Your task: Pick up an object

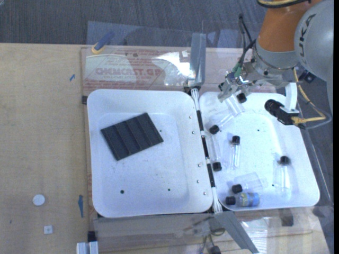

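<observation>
The tabletop [37, 115] carries two white bins side by side. The left bin [100, 102] holds a dark ribbed slab [132, 136], lying flat and turned at an angle, in its left half toward the far edge. The right bin [304, 157] holds several small clear vials with black caps. One vial [234, 150] lies near the bin's middle, another [282, 174] close to the right edge, and a further one [222, 122] runs from the far left corner toward the left wall. A capped vial with a blue label [244, 199] lies at the near edge, with a clear vial [246, 183] just beside it. A lone black cap [216, 166] is seen against the left wall.

The arm [288, 23] is reached in over the far edge of the right bin. The hand [233, 86] is placed above the bin's far left corner, near the upper end of the vial there. Whether the hand is spread or pressed together cannot be told, and nothing can be made out as gripped.

The task is judged to be at an early stage: every object is seen resting in a bin, none is lifted. A descent, a closing on a vial and a lift are all judged to be left.
</observation>
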`<action>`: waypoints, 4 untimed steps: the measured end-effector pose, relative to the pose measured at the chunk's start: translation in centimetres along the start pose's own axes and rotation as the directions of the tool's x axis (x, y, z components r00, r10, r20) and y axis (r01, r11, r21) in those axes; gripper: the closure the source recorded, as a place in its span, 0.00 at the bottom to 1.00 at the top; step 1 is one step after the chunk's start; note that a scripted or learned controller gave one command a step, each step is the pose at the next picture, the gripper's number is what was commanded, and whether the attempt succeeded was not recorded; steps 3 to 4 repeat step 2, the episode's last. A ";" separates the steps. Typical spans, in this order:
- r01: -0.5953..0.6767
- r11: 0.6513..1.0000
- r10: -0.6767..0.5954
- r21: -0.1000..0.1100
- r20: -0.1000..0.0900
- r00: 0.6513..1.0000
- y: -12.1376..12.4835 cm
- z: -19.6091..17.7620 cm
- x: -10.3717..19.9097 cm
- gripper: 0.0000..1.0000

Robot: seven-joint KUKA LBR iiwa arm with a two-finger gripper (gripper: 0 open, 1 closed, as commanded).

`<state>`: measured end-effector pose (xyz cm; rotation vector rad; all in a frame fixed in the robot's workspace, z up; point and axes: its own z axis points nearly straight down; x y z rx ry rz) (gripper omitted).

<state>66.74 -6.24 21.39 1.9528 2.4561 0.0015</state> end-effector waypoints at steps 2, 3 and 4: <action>0.004 1.000 -0.004 -0.008 0.006 1.000 0.2 -2.2 0.0 1.00; 0.004 1.000 -0.004 -0.008 0.006 1.000 0.2 -2.2 0.0 1.00; 0.004 1.000 -0.004 -0.008 0.006 1.000 0.2 -2.2 0.0 1.00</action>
